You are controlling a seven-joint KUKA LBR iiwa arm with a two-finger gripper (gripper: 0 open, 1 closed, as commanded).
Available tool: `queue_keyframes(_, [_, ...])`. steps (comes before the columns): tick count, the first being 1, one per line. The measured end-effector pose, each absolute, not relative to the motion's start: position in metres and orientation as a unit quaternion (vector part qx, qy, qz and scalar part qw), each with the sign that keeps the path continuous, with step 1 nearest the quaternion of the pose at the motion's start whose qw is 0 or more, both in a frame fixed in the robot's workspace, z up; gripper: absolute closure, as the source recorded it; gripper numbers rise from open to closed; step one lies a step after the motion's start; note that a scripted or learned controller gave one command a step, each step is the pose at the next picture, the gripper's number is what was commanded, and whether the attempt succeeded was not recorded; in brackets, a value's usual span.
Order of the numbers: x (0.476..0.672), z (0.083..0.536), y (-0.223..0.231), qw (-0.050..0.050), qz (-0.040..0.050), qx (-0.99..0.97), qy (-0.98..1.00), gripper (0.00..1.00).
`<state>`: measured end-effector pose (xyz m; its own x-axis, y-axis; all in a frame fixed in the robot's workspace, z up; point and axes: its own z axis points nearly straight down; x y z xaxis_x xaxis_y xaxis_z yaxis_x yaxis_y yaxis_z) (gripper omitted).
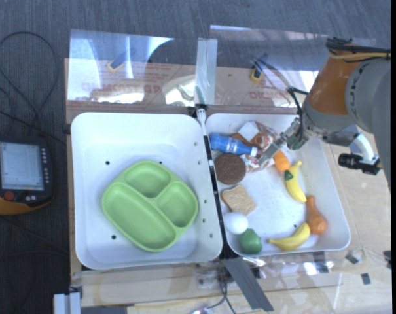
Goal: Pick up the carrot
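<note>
Carrot (281,160) seen in right bin (334,195), near top, beside banana (294,182). Gripper (271,151) lowered right at it, fingers apart, nothing held. Reach step judged nearly done. Next: fingers to be put around carrot, shut, then lifted.

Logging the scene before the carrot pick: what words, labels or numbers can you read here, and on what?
No text can be read.
Cardboard behind the bins: faint red print, too blurred to read.
Blue bottle in the right bin: no label legible.
Handheld pendant at left: screen too small and washed out to read.
</note>
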<state>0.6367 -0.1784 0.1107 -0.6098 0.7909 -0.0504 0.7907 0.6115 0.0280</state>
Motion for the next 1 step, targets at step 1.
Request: queue_keyframes(1, [0.6587,0.1091,-0.1799,0.019,0.0039,0.486,0.874,0.00])
